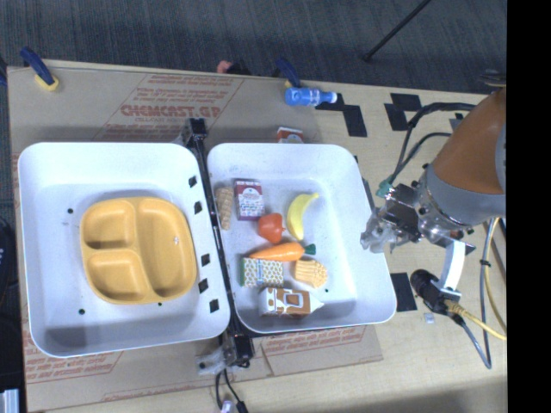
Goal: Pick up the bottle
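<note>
Gripper (376, 235) sits just outside the right edge of the right bin (366, 192), about mid-height of that wall, pointing toward the bin. Whether the jaws are wide or narrow: cannot tell, the metal parts blur together from above. Nothing visible between them.

Arm (469, 157) behind it, grey with orange, over the bench's right side, cables trailing.

Inside the right bin, working away from the gripper: banana (300, 212) upright near the centre, small red fruit (270, 226) touching its left side, carrot (277, 251) lying across below them. Red box (249, 199) toward the far edge, a pale cob-like piece (225, 206) against the left wall. Near edge: a waffle-like piece (311, 272), a checkered packet (262, 271), a small carton (287, 301).

Left bin (52, 170) carries a yellow divided tray (138, 249).

Bottle (306, 97), blue, lies on its side on the bench (405, 377) beyond the far edge of the right bin, outside both bins, well apart from the gripper.

Progress: judged as barely started. Bottle untouched; approach, descent, grasp and lift all remain.
</note>
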### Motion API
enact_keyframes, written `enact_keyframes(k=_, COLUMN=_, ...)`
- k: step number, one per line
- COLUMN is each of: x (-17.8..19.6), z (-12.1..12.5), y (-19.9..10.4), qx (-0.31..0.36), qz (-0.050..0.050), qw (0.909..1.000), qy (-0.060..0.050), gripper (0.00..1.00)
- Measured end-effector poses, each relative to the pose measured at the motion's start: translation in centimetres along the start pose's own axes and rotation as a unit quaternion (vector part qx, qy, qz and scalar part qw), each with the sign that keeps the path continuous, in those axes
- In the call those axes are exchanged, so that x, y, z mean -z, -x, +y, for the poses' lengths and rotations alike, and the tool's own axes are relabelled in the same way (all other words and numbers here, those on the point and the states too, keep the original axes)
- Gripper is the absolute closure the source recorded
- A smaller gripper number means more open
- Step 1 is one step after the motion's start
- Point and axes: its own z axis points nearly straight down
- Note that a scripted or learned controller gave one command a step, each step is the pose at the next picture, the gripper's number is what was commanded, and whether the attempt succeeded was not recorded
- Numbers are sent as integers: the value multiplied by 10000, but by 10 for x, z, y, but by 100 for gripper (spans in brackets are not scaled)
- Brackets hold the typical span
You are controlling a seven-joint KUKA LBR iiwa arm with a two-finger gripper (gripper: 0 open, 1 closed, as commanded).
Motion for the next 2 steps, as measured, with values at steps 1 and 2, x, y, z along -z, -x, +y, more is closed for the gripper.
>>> enact_keyframes(k=1, x=4, z=-1, y=-2, qx=585, qz=4, qw=9983, qy=3, gripper=100)
enact_keyframes(k=2, x=7, z=0, y=1, qx=-1050, qz=1, qw=9945, qy=13, gripper=100)
